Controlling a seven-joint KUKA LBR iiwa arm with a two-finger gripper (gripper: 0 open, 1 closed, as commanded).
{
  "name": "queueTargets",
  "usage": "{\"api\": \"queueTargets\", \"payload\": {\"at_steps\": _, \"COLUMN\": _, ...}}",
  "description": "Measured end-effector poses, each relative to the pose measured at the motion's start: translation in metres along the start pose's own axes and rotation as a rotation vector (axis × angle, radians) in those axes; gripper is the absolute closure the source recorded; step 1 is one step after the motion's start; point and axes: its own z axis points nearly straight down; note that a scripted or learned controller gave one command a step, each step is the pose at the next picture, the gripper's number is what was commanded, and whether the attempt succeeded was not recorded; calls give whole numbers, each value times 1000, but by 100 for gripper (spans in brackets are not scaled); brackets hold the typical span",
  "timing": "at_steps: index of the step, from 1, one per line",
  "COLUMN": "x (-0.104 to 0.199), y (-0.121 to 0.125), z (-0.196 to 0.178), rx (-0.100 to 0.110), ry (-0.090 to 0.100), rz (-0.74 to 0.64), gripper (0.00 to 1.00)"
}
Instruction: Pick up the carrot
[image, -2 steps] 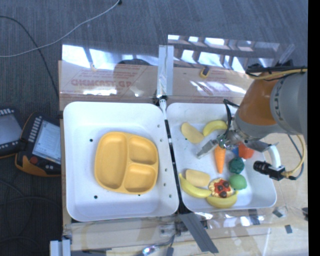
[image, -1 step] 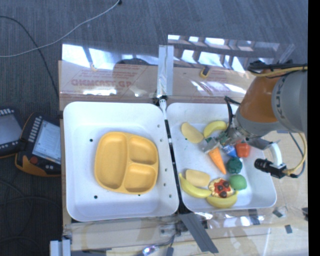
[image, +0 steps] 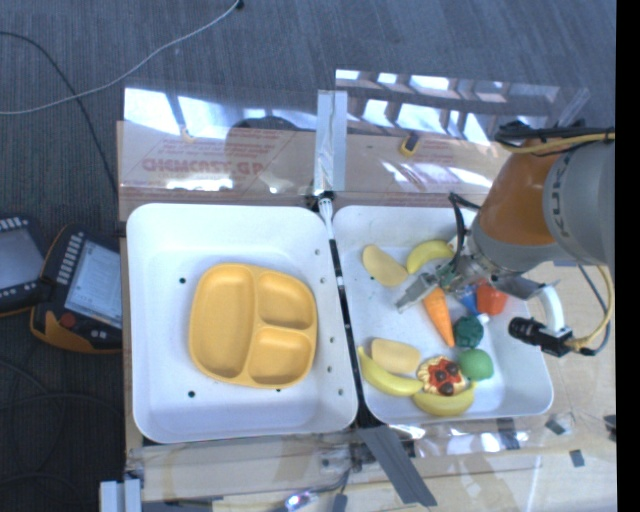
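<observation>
My jaws (image: 424, 290) hang at the carrot's (image: 438, 315) top end in the right bin (image: 540, 395); can't tell their opening. Carrot lies unlifted; grasp and lift remain.

I've got two bins side by side: a divided tray (image: 252, 325) sits in the left bin (image: 160, 240), all the food's in the right bin (image: 520, 395). Carrot (image: 438, 314) lies mid-bin w/ the gripper (image: 432, 285) at its upper end. Bananas (image: 400, 378) lie along the near edge, pendant (image: 82, 290) left of the bench.
</observation>
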Motion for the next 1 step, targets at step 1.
{"api": "queueTargets", "payload": {"at_steps": 1, "x": 1, "y": 1, "z": -7, "rx": 1, "ry": 3, "rz": 0, "gripper": 100}}
